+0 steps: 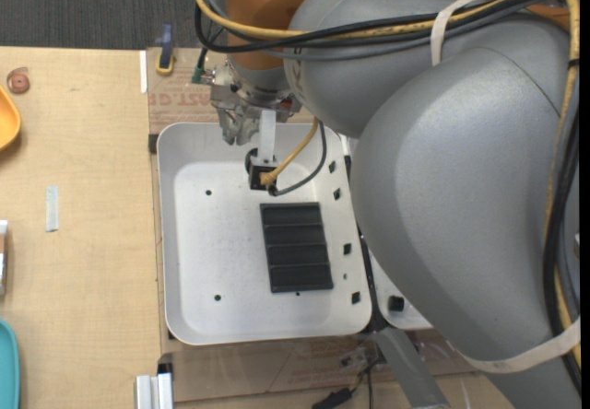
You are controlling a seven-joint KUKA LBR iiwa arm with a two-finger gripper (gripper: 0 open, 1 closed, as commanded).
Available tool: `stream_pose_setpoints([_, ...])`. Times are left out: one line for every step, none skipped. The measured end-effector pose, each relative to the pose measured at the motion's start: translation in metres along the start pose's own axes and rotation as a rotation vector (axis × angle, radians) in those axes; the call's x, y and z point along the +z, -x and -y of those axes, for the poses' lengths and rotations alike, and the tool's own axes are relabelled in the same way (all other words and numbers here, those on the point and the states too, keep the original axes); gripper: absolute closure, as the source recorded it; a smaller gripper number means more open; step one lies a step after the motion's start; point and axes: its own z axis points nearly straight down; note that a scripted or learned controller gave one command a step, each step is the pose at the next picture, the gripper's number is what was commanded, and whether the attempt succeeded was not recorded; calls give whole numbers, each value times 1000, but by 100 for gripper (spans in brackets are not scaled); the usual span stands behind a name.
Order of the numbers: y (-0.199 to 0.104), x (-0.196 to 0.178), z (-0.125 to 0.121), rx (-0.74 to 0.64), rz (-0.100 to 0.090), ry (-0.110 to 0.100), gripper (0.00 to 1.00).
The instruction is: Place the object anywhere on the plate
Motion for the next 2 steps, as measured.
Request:
stream_pose_setpoints([6,15,53,-388,-1,0,100])
stream_pose_setpoints([12,-47,24,-651,-1,3,100])
